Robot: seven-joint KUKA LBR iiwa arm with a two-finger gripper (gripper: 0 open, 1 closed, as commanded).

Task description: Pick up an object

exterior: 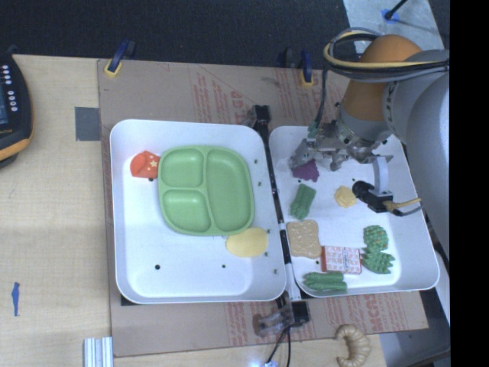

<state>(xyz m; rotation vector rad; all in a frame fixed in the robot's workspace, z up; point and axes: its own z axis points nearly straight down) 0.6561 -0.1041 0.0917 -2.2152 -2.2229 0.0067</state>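
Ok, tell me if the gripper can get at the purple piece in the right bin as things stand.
Probably yes. The gripper hangs right over the purple piece, at the right bin's far end. Nothing lies on top of it; the green pickle sits apart, nearer the camera.

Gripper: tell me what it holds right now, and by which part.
It cannot be told. The gripper sits low over the right bin, right beside the purple piece, but the view shows nothing plainly between its fingers.

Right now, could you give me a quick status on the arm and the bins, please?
Gripper low in right bin, over purple piece. Nothing seen held. Green pickle close below it.
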